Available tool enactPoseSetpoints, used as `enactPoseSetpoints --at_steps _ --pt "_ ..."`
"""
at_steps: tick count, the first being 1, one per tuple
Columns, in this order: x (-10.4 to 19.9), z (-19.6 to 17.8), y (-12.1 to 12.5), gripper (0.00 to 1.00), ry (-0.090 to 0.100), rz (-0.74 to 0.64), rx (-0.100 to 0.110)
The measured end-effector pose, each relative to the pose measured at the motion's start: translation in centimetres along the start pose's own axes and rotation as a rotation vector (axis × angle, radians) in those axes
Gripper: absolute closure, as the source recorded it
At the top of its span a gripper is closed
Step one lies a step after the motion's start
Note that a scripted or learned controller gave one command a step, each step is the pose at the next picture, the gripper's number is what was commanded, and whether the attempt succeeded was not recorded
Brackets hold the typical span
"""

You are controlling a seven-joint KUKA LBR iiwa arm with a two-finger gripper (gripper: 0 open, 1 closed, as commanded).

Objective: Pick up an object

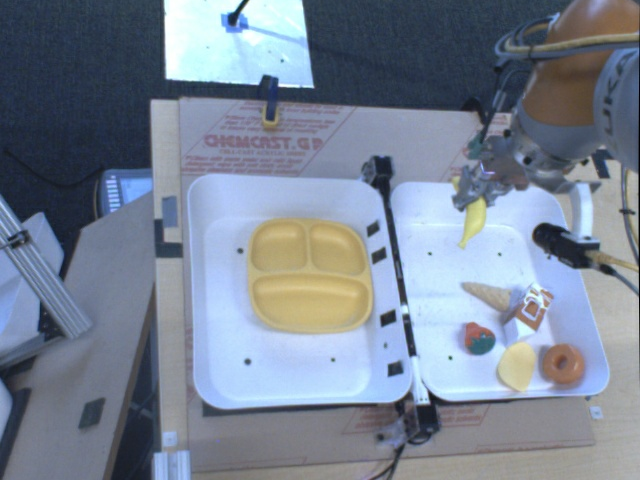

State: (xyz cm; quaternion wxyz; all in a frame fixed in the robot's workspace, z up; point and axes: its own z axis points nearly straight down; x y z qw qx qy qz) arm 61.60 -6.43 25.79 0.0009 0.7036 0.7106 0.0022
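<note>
Camera view, yellow curved banana [473,223] hanging upright

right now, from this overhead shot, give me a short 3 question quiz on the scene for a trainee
1. True or false: the yellow divided tray lies in the left bin.
2. Multiple choice: what hangs between the fingers of the gripper? A) donut B) banana C) ice cream cone
3. Fill in: the donut sits near the ____ corner of the right bin, as this view shows it.

Key
1. True.
2. B: the banana hangs from the gripper, over the right bin's far end. The ice cream cone and the donut lie on the bin floor.
3. Lower right, beside a pale yellow piece.
</note>
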Motion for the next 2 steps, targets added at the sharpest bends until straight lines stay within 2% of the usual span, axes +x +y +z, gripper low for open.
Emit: enactPoseSetpoints --at_steps 1,2 --pt "6.0 0.1 1.3 1.0 0.0 0.0 0.0" --pt "11.8 1.8 2.3 1.0 0.0 -0.001 0.003"
